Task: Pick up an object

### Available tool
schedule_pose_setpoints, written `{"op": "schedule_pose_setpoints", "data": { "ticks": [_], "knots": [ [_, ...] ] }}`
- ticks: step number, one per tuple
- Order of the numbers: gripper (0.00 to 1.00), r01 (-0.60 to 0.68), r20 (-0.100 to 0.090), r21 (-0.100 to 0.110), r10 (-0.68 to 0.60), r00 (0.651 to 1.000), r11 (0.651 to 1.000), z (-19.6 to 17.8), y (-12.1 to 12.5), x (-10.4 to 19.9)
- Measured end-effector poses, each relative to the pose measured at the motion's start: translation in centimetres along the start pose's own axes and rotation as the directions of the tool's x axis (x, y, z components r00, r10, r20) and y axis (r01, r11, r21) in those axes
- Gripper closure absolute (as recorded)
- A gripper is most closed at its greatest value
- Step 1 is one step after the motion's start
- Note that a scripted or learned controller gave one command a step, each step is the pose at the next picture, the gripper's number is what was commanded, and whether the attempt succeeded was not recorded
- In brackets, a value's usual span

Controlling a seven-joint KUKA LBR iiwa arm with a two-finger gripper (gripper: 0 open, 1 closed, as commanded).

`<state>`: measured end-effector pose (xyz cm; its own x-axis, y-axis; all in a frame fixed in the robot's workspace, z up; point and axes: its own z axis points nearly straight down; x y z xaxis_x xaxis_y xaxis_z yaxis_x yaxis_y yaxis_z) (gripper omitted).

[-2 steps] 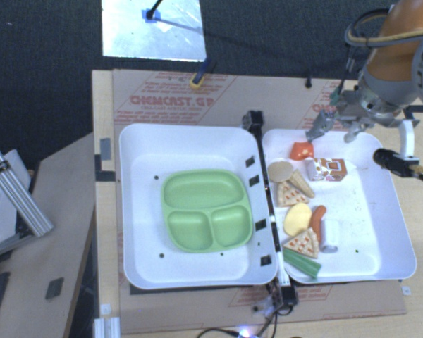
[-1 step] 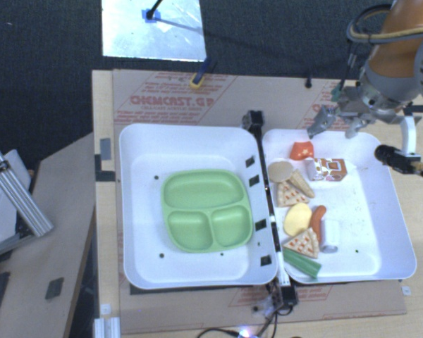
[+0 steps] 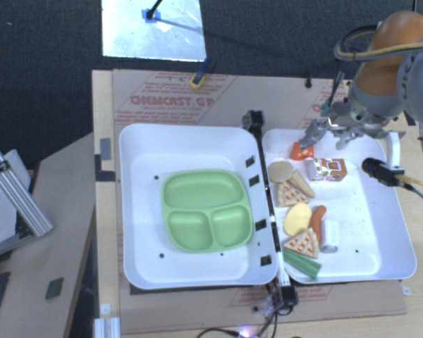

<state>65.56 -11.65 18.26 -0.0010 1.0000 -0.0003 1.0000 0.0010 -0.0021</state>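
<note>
Just below the gripper (image 3: 326, 134) a small red-orange piece (image 3: 301, 150) lies at the right bin's far end. Close beside it rests a red-and-white carton (image 3: 326, 168) on its side. Farther off lie pizza slices (image 3: 290, 193), a yellow piece (image 3: 297, 219) and a green stick (image 3: 301, 263).

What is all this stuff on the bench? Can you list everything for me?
Bins: two, white, side by side on the bench.
Divided plate: one, light green, in the left bin.
Orange-red piece: one, right bin, far end, just below the hand.
Small carton: one, white with red-brown print, right bin.
Pizza slices: two, tan with red, right bin, near the divider.
Yellow lump: one, right bin, between the slices.
Sausage: one, orange-red, beside the yellow lump.
Green stick: one, right bin, near corner.
Silver sheet: one, on the dark floor beyond the bench.
Arm: one, grey and orange, from the right.
Hand: one, over the right bin's far end.
</note>
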Motion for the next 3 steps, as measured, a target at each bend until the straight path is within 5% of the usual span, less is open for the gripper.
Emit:
{"op": "schedule_pose_setpoints", "data": {
  "ticks": [2, 3],
  "knots": [
    [0.00, 0.001, 0.000, 0.000, -0.001, 1.000, 1.000, 9.8, 0.8, -0.3],
    [1.00, 0.001, 0.001, -0.007, -0.001, 1.000, 1.000, 8.4, 0.9, -0.3]
  ]
}}
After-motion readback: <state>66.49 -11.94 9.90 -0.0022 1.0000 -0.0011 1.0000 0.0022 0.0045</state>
